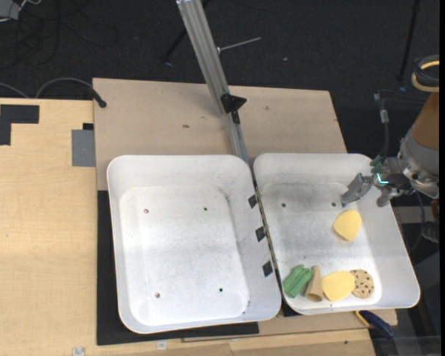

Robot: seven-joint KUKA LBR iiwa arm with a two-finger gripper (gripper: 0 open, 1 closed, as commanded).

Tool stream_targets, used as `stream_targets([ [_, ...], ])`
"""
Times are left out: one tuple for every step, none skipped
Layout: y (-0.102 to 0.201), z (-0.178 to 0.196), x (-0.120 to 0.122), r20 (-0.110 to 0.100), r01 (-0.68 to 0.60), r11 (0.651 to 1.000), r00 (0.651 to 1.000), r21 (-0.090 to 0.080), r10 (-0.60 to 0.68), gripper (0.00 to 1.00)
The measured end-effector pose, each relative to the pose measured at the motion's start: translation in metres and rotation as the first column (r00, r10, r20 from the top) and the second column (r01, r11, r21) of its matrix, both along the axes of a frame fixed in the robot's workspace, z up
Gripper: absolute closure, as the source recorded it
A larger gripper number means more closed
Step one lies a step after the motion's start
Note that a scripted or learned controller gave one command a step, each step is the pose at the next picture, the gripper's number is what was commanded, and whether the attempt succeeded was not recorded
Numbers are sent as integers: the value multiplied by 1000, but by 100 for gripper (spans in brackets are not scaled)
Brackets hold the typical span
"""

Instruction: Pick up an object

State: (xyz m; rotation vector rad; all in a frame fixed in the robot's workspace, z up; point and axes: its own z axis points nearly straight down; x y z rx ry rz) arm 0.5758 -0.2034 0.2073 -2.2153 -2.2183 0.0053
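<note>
Yellow rounded wedge [347,225] | smooth | right bin [400,258] | near end effector [371,188]

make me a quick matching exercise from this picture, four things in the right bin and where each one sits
Things:
1. green piece
2. round cookie
3. yellow piece by itself
4. pincer

Places:
A. far right of the row along the near wall
B. over the far right part of the bin, above the lone yellow piece
C. left end of the row along the near wall
D. alone on the bin floor, right of the middle

Pairs: 1-C, 2-A, 3-D, 4-B
</note>
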Motion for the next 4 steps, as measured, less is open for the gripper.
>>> stream_targets([
  [0, 2, 1, 4, -1, 1000, 1000, -1, 1, 0],
  [5, -60, 5, -1, -1, 1000, 1000, 1, 1, 0],
  [6, -113, 4, 2, 1, 1000, 1000, -1, -1, 0],
  [5, -100, 4, 4, 4, 1000, 1000, -1, -4, 100],
])
